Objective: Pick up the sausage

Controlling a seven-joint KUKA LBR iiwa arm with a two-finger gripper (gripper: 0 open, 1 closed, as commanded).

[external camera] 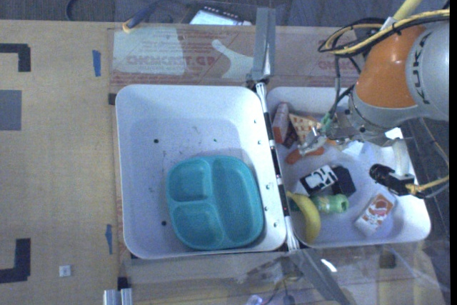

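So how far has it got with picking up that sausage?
Nothing looks finished yet. The hand is down in the right bin, by the reddish sausage, which lies on the bin floor beside a brown packet. Whether it has a grip, I cannot tell. Lifting remains.

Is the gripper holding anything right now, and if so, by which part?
Cannot be told. The gripper is low over the right bin, beside the sausage, but the wrist hides its tip.
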